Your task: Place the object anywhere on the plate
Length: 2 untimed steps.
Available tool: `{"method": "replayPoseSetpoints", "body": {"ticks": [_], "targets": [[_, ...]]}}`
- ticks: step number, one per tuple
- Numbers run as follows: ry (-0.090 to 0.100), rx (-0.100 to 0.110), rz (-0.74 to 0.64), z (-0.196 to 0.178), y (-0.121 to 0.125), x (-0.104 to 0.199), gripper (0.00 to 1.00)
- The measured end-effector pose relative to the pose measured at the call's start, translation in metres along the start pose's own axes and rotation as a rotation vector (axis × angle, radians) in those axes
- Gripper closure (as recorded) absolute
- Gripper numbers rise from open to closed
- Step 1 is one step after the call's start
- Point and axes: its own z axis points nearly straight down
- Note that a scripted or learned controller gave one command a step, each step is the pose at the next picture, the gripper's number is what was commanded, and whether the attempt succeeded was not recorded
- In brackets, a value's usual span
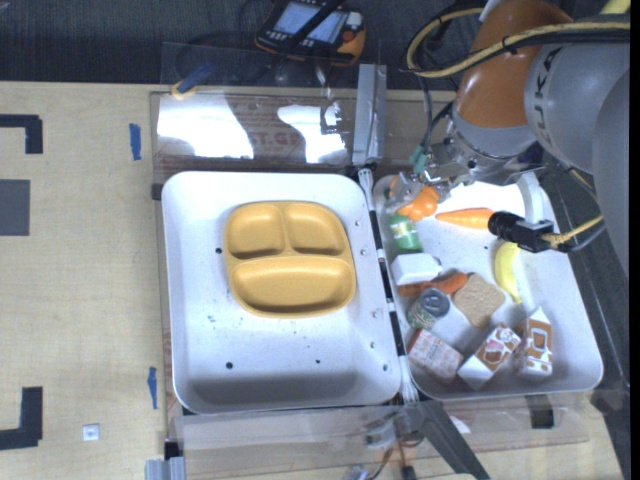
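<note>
The plate (290,258) lies centrally in the left bin (190,348). The right bin (580,358) holds the carrot (465,217) near its far edge, the banana (508,269) toward its right edge, and cartons (515,348) along its near edge.

Below my glossy orange-and-grey arm (530,68), the yellow plate (290,258) looks like smooth matt plastic, the white bins (200,368) glossy plastic, and the bench (80,268) pale bare wood.

A handheld controller (306,26) lies beyond the bins on the dark floor. Blue tape marks (135,140) and black corner markings (25,133) dot the pale wooden counter (75,268) at left.
</note>
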Motion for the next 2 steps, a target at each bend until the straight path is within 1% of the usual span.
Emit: {"method": "replayPoseSetpoints", "body": {"ticks": [1,2], "targets": [[0.001,-0.001,-0.063,-0.0001,0.0352,0.0651,1.00],[0.001,-0.001,-0.062,-0.0006,0.0353,0.0651,0.00]]}}
